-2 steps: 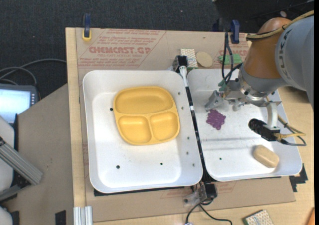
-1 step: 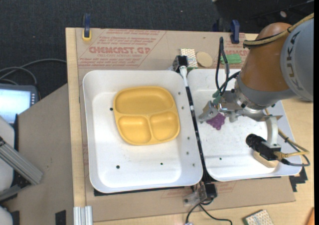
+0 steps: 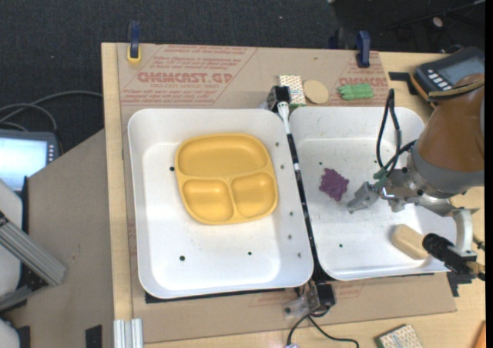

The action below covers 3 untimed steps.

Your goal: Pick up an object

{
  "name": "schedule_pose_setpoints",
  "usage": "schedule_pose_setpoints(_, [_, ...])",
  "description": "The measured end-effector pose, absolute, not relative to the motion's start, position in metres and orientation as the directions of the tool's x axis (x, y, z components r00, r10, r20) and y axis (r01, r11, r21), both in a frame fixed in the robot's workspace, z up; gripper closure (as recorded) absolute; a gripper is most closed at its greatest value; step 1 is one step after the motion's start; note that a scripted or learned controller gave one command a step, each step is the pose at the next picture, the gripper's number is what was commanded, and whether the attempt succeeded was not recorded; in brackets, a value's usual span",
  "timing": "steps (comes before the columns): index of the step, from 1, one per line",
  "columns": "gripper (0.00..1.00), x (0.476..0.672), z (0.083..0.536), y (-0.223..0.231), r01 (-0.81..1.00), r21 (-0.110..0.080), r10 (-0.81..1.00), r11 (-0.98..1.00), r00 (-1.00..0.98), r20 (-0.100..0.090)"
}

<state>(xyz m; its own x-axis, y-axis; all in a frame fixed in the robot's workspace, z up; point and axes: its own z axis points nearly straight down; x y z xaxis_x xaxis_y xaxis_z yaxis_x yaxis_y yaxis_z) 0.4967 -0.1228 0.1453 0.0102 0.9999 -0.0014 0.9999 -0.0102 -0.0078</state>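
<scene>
A small purple object [image 3: 333,183] lies in the right bin [image 3: 347,262], left of its middle. My gripper [image 3: 362,198] hangs low over that bin, just right of the purple object and slightly nearer the front, apart from it. Nothing shows in its grasp. A tan block [image 3: 409,242] rests near the right bin's front right corner, below the wrist. The grey arm with its orange band [image 3: 454,135] comes in from the right.
A yellow divided plate [image 3: 226,177] sits in the left bin [image 3: 154,262]. Behind the bins on the bench lie a tan disc [image 3: 315,92] and a green piece [image 3: 356,92]. A black cable [image 3: 385,127] loops over the right bin's back.
</scene>
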Motion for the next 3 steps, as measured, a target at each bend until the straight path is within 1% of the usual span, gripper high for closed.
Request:
schedule_pose_setpoints(1, [0.00, 0.545, 0.082, -0.094, 1.000, 0.003, 1.000, 0.003, -0.003, -0.001])
schedule_pose_setpoints(2, [1.00, 0.544, 0.095, -0.095, 1.000, 0.005, 1.000, -0.001, 0.001, -0.002])
schedule_pose_setpoints(3, [0.00, 0.544, 0.094, -0.095, 1.000, 0.004, 1.000, -0.001, 0.001, -0.002])
